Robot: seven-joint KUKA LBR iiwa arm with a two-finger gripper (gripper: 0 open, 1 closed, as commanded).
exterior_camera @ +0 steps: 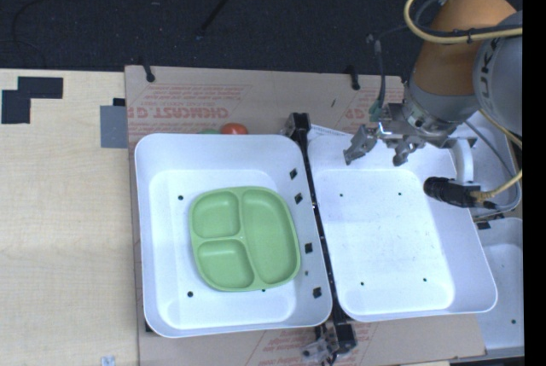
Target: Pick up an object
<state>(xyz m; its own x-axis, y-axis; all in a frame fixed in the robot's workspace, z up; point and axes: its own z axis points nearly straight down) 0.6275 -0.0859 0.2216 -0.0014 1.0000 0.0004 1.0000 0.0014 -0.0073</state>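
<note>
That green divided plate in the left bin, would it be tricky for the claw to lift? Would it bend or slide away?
The green plate looks like moulded plastic, so probably stiff and light. It lies flat in the left bin, so a push would likely make it slide, not roll. Its low rim and smooth surface may offer the gripper little to pinch.

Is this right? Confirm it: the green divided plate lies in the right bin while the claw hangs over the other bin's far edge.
Not quite. The camera view shows the green divided plate in the left bin; the claw hangs over the right bin's far edge.
</note>
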